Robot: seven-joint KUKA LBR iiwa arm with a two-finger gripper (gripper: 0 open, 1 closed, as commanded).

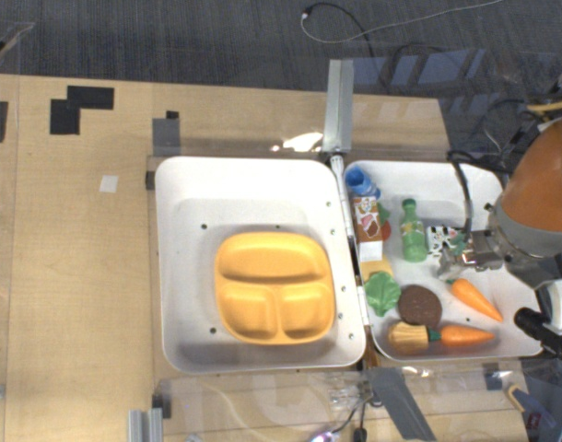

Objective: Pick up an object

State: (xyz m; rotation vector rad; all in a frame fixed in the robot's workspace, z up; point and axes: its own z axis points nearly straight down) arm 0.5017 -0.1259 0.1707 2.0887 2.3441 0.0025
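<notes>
Working from the near edge of the right bin [392, 346], I see a second carrot [465, 336] lying flat along the front wall, its blunt end touching a small straw-coloured brush-like piece [408, 338]. Just behind them sit a brown disc [419, 306] and a green leafy toy [383, 293], the latter pressed against the divider between the bins. I judge that this crowding along the front wall leaves little room for a clean descent there.

A carrot [474, 299] lies at a slant near the bin's right side, apart from its neighbours, so I judge it the easiest candidate for picking. The gripper [458, 258] hangs just behind and above it, low over the bin floor, at the end of the arm [539, 201] reaching in from the right. From this angle I cannot tell whether its pincer is apart or together, and nothing visible sits in it.

Farther back, a green bottle [412, 233] stands near the bin's middle, and a red-labelled bottle with a blue cap [365, 205] lies along the divider toward the far left corner.

In the left bin [180, 247], a yellow divided tray [275, 285] rests slightly toward the near right, well apart from the arm's reach at present.
</notes>
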